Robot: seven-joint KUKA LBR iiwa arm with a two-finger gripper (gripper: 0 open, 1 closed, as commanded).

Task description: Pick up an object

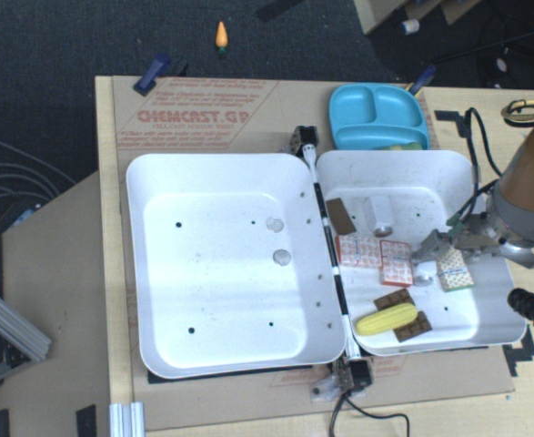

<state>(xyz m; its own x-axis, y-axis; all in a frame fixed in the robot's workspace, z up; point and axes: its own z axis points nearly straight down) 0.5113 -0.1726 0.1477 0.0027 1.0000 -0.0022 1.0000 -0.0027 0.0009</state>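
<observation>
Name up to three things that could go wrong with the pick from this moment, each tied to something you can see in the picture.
1. The claw sits low among flat patterned cards; thin flat items may slip away rather than lift.
2. The cards lie touching and overlapping, so two could be dragged together.
3. The yellow corn rests against brown blocks near the right bin's front wall, leaving little room there.

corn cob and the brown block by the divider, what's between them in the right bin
In the camera view, patterned cards lie between the corn cob and the brown block.
</observation>
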